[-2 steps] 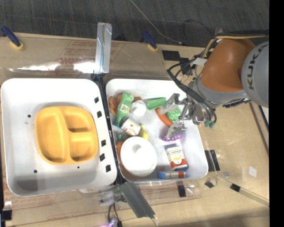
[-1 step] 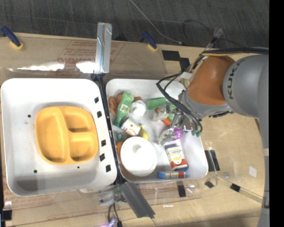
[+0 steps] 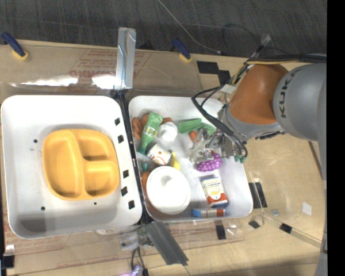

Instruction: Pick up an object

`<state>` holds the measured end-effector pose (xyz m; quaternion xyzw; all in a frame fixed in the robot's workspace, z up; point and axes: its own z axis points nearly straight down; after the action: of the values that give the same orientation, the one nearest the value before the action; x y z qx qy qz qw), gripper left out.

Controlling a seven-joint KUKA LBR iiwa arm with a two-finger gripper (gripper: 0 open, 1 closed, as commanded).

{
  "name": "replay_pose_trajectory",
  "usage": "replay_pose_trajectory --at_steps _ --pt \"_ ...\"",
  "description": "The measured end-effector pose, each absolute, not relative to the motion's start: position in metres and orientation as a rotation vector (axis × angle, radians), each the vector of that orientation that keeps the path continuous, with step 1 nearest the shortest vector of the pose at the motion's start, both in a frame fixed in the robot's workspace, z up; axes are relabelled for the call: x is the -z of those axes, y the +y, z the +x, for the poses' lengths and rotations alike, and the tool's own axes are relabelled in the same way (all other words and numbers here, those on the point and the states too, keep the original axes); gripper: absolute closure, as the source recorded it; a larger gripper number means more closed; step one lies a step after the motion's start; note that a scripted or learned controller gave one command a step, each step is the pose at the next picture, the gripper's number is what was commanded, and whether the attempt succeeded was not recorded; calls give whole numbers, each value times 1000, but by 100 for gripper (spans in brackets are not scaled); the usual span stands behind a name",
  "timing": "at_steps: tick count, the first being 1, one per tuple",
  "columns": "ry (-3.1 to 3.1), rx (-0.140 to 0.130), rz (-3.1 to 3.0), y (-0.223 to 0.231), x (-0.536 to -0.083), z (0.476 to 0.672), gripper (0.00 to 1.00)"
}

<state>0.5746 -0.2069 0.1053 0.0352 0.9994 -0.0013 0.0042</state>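
Right, starting at the near edge of the right bin (image 3: 248,195): a marker-like pen (image 3: 208,213) lies along the near wall, red and blue ends. Just beyond it, a small white-and-red carton (image 3: 213,189) near the near-right corner, and a round white lid or bowl (image 3: 168,190) toward the near-left corner, touching the left wall area. Purple grape cluster (image 3: 209,164) sits just beyond the carton, mid-bin. My gripper (image 3: 206,144) is down in the bin right over the grapes and beside them; can't tell from the clutter of cables and metal whether it's apart or together, and nothing visibly sits in it. Left of it: small white bottle with an orange label (image 3: 158,153), a green bottle (image 3: 150,126), orange pieces against the left wall. A green flat item (image 3: 190,125) lies toward the far edge. Left bin (image 3: 23,114) carries a yellow divided tray (image 3: 80,163), roughly centred.
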Motion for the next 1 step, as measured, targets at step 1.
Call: replay_pose_trajectory --at_steps 1 --pt "3105 2 442 -182 -187 555 100"
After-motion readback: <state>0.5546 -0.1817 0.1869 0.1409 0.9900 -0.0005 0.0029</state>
